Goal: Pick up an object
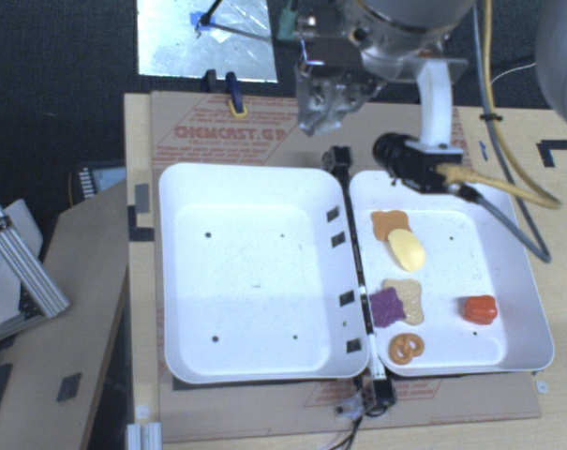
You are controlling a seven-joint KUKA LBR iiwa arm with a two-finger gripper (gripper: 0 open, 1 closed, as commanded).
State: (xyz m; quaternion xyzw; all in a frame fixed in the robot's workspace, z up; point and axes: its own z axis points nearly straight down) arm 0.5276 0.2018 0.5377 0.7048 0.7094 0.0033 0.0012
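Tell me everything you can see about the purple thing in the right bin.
The purple piece is a small, chunky, irregular lump with a matte, soft-looking surface, lying flat on the floor of the right bin. It sits at that bin's left side, close to the divider between the two bins. Its right edge touches or overlaps a pale beige piece. A pretzel-shaped item lies just below it, apart.

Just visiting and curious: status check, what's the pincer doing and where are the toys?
Pincer raised behind the bins, nothing seen in it. Yellow piece, red piece, purple piece lying in right bin. Nothing blocking them.
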